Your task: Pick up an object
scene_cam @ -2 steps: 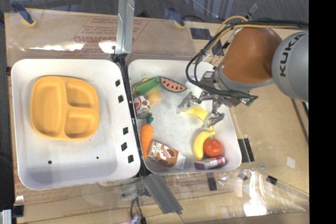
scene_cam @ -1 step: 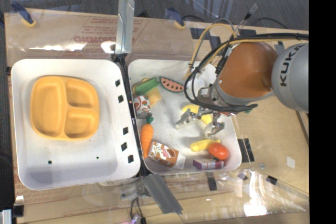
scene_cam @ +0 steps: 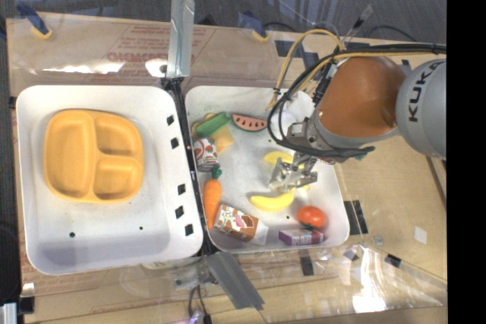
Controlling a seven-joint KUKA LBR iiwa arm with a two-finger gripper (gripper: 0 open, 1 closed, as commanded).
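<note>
On the counter [scene_cam: 76,49] two white bins stand side by side. The left bin [scene_cam: 91,239] holds a yellow-orange divided plate [scene_cam: 93,155], which lies in its upper left part with its three compartments facing up. The right bin [scene_cam: 250,99] holds many small toy foods. Along its left wall, from top to bottom, there are a green vegetable piece [scene_cam: 211,123] with a small yellow piece just under it, a small can [scene_cam: 205,152] with a red and white label, an orange carrot [scene_cam: 212,199] pointing up and down, and a brown and red carton [scene_cam: 236,223] lying flat near the lower edge. A watermelon slice [scene_cam: 249,121] lies near the top of this bin, to the right of the green piece. More to the right, a yellow banana [scene_cam: 272,201] lies on the bin floor, and a small purple box [scene_cam: 301,237] rests near the lower wall, with a red tomato [scene_cam: 312,218] just above it. The hand [scene_cam: 293,175] is low over the middle of the right bin, right above the banana and close to it, and another yellow piece [scene_cam: 275,158] lies just to its upper left. Whether the hand is spread or pressed together I cannot tell, because its metal parts are small and blurred. The grey arm [scene_cam: 425,106] with its orange band [scene_cam: 363,99] comes in from the right, with cables looping above it.
</note>
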